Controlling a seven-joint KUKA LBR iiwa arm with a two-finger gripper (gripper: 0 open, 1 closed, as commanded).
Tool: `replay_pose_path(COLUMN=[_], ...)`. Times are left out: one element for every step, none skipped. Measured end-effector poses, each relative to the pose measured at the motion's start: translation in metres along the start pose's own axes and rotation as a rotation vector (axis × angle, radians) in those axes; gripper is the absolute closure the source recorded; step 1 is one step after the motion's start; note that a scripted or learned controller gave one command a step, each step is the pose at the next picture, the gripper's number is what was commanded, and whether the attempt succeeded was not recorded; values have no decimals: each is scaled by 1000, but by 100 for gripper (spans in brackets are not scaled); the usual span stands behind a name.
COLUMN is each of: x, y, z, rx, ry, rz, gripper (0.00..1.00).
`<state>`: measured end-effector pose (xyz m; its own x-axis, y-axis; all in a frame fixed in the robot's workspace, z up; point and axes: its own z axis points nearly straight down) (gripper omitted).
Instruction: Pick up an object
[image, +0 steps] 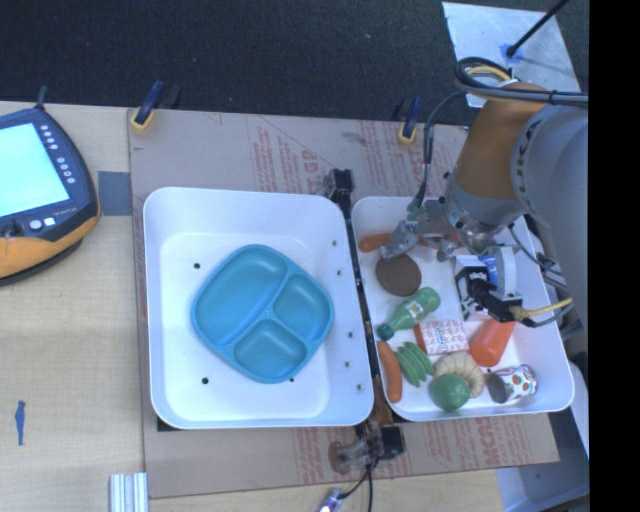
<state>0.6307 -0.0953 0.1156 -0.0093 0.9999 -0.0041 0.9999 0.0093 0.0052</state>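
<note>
The gripper (405, 238) hangs over the right bin (556, 350), near its 11 o'clock corner. Whether it is apart or together cannot be told, and nothing can be seen held in it.

Just at its 6 o'clock lies a brown disc (398, 273), flat and round, with no long axis. Close at its 9 o'clock an orange stick (372, 241) lies with its long axis from 9 to 3.

Farther toward 6, a green bottle (410, 312) lies on its side, neck pointing to about 8 o'clock. Beyond it a carrot (390, 370) runs nearly 12 to 6 along the bin's left wall.

Beside these are a green leafy piece (412, 360), a red-and-white packet (440, 335), a green ball (450, 391) and a spotted can (512, 383).

At 9 o'clock, the left bin (165, 300) holds a blue divided plate (262, 312).
</note>
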Motion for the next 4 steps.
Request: replay_pose_path(x=[3, 2, 2, 1], y=[-22, -22, -22, -22], z=[24, 13, 13, 3], rx=[10, 13, 13, 14], ry=[3, 2, 2, 1], rz=[6, 5, 5, 5], gripper=[0, 100, 0, 100])
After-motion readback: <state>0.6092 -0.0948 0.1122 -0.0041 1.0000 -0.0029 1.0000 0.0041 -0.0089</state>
